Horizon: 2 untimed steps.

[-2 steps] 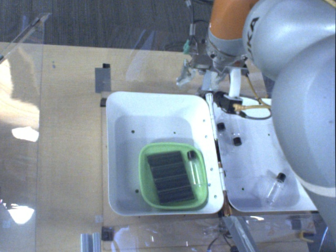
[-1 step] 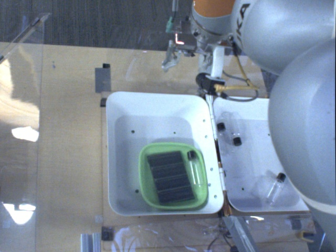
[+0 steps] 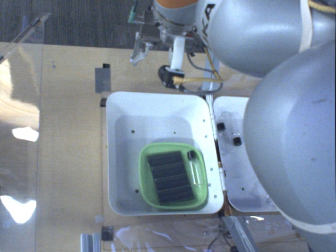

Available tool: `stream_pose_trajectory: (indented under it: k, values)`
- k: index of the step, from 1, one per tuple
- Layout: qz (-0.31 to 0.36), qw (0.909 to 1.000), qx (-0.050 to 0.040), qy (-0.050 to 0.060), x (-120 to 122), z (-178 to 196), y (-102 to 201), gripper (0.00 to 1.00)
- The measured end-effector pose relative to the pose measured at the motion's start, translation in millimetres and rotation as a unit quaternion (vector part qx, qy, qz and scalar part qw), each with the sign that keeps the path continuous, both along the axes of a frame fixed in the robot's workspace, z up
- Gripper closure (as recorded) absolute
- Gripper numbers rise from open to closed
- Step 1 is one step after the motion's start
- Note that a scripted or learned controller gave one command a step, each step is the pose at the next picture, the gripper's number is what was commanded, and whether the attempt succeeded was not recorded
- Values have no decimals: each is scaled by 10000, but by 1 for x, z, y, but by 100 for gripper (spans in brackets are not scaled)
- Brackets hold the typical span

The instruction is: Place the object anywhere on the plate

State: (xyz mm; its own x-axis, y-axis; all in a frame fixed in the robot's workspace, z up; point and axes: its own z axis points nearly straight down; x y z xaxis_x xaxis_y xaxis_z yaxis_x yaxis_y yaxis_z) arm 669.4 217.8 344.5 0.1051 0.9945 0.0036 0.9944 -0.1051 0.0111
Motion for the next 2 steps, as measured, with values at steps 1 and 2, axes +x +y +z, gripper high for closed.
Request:
stream_pose_trajectory:
  k: [1, 2]
  values:
    - [-127, 9999, -8, 40, -1, -63, 18, 0]
    - [-200, 9998, -6, 38, 0, -99, -55, 0]
